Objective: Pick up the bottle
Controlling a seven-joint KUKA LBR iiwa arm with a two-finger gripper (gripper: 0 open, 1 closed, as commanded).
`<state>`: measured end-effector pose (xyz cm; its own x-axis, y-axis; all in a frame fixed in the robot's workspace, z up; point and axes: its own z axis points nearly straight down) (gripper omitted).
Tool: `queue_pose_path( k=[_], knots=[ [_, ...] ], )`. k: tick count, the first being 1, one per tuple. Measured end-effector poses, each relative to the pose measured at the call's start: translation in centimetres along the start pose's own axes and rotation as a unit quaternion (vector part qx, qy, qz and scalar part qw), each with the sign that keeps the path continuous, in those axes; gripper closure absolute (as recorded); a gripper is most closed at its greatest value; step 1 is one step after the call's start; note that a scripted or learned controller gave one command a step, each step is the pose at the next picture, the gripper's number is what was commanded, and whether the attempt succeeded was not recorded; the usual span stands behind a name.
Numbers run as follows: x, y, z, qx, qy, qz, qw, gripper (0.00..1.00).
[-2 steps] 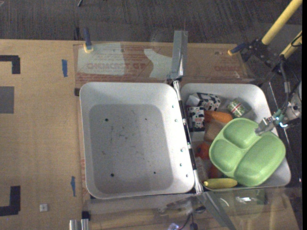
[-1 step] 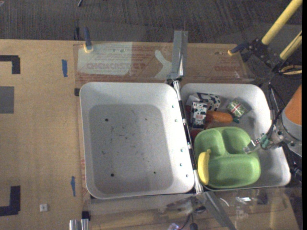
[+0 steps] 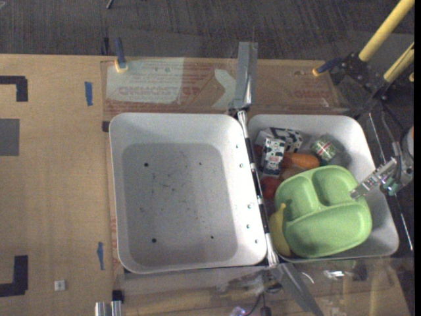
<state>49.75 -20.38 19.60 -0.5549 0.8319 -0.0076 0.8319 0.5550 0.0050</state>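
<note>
The bottle (image 3: 325, 148) looks to be the small green and silver thing. It is too small to be sure. It lies on its side in the right bin (image 3: 385, 239), close to the bin's back edge and nearer its back right corner. The orange carrot (image 3: 304, 160) is just beside it. The black and white carton (image 3: 273, 151) is a bit further toward the bin's left edge. The big green plate (image 3: 322, 209) fills the front part of the bin and comes up close to the bottle. A yellow banana (image 3: 279, 232) peeks out from under the plate near the front left corner.

The jaws hang over the right edge of the bin, with the tip above the rim of the green plate. I cannot tell how far open they are. The bottle is apart from them, so they do not have it.

I think the bottle is light and hard, with a smooth, shiny skin. It may slip or roll away if it is pushed. The best place to take hold is across its round middle, coming straight down. The carrot and the plate are in the way on two sides, so there is not much room.
</note>
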Motion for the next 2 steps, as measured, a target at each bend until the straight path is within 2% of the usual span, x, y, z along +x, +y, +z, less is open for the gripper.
queue_pose_path(
  k=[1, 2],
  knots=[
    [3.5, 5.2, -0.1, -0.010, -0.029, -0.018, 0.9994, 1.00],
    [9.7, 9.9, -0.6, -0.023, -0.021, 0.051, 0.9982, 1.00]
  ],
)
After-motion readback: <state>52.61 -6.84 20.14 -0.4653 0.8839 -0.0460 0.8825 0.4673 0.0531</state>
